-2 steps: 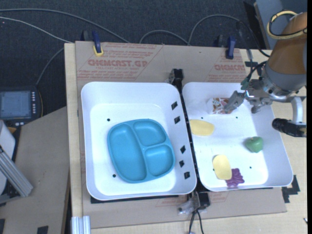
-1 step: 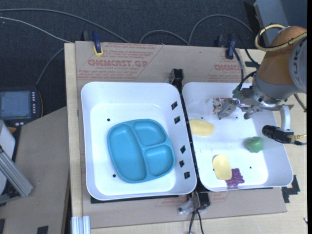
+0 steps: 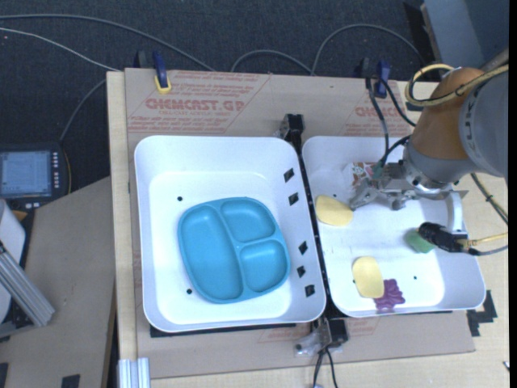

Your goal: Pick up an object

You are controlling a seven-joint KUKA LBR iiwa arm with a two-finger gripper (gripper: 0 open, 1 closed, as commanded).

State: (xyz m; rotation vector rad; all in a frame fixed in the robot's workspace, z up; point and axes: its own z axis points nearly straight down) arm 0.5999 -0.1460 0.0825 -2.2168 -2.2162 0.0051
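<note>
Lying in the right bin [image 3: 460,289] are several small things: a pale yellow rounded piece [image 3: 333,211] near the bin's left wall, a second yellow piece [image 3: 367,276], longer and oval, toward the front, and a purple lumpy object [image 3: 390,294] touching that oval piece on its right. A green object [image 3: 420,240] sits toward the right side, with a black part just beside it. A small multicoloured item [image 3: 361,170] lies at the back of the bin, close to the gripper.

The left bin [image 3: 149,217] holds a blue divided plate [image 3: 233,247], smooth and glossy, with three compartments and rounded corners, set at a tilt to the bin's walls. Black clips [image 3: 292,187] run along the seam between the two bins. Both bins rest on a brown cardboard sheet [image 3: 202,95] printed with red lettering, clamped at the back edge. Cables [image 3: 266,55] loop over the dark floor behind, and a small screen [image 3: 28,174] stands off to the left.

The arm [image 3: 464,120] reaches in from the right, its orange band above a grey wrist, bent down over the back half of the right bin. The gripper [image 3: 380,192] hangs low there, its metal fingers pointing left toward the rounded yellow piece, which lies just beside them but apart. How far the fingers are spread, I cannot tell; nothing shows between them. The bins are matte white plastic, shallow, with rounded corners.
</note>
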